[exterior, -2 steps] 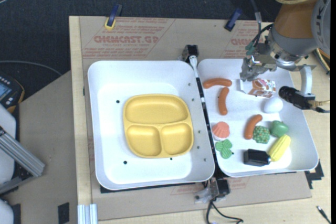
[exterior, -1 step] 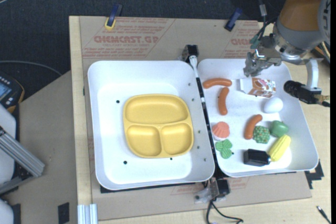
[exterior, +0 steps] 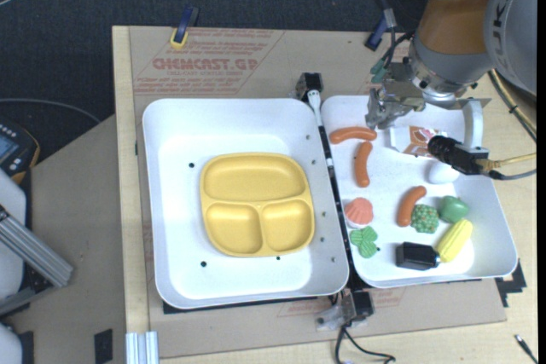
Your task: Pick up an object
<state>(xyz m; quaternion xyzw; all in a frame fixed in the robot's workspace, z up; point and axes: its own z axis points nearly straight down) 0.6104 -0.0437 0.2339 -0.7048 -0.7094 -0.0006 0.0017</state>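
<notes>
Because the slanted overhead camera puts the bench's front edge at six o'clock, the nearest items in the right shallow white plastic bin (exterior: 503,245) are a small black rectangular block (exterior: 415,256) and a yellow toy corn cob (exterior: 455,239) lying just beside it at three o'clock. A green leafy toy vegetable (exterior: 365,240) sits by the bin's nine o'clock wall. Farther up come a bumpy green toy broccoli head (exterior: 425,218), a smooth green toy pepper (exterior: 454,207), a short orange toy sausage (exterior: 410,205) and a pink shell-shaped toy (exterior: 359,210). Toward twelve o'clock two more orange toy sausages lie near each other, one upright (exterior: 363,163) and one across (exterior: 352,134).

At nine o'clock of all this, the left shallow white plastic bin (exterior: 166,183) carries a yellow three-compartment plastic tray (exterior: 256,203), its hollows bare; it looks meant to receive whatever gets picked.

Farthest back, the grey two-finger gripper (exterior: 388,112) hangs over the right bin's twelve o'clock corner, just beside the crosswise sausage, probably lining up on it. I cannot tell whether its jaws are spread or pressed together, and nothing shows between them. No object looks lifted yet; every candidate rests on the bin floor.
</notes>
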